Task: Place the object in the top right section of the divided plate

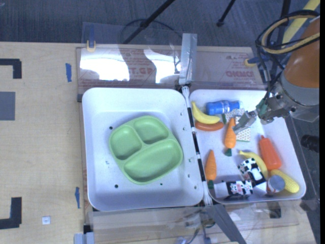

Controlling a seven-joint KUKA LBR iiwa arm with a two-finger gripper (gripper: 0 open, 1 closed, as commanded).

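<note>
Green smooth divided plate (pixel 146 149), three rounded sections.

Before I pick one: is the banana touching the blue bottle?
Touching: the camera view shows the banana's upper edge against the blue bottle's lower side.

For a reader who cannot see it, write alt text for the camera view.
The gripper hovers over toy food in the right bin, near a carrot and banana. A green divided plate sits in the left bin.
</note>
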